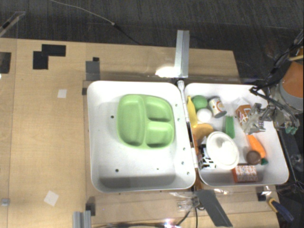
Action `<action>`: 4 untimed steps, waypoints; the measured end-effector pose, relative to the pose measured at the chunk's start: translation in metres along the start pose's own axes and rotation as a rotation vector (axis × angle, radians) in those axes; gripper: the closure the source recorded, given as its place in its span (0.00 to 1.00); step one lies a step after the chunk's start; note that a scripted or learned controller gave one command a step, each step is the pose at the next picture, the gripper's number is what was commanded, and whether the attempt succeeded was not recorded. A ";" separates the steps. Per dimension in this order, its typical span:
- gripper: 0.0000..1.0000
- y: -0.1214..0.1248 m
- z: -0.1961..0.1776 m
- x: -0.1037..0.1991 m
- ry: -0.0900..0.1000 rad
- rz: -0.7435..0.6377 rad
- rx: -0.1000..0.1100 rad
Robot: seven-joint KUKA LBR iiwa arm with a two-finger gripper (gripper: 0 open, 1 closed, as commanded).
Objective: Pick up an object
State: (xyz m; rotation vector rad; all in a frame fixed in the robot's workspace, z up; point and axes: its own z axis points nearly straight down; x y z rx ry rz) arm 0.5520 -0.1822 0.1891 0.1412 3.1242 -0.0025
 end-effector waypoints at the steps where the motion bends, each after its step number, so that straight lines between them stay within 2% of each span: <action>1: 0.00 -0.001 0.002 0.001 0.005 0.001 0.000; 2: 0.00 -0.020 0.090 -0.015 -0.002 0.094 0.001; 3: 0.00 -0.021 0.099 0.002 -0.004 0.166 0.000; 4: 0.00 -0.026 0.097 0.046 -0.014 0.202 0.001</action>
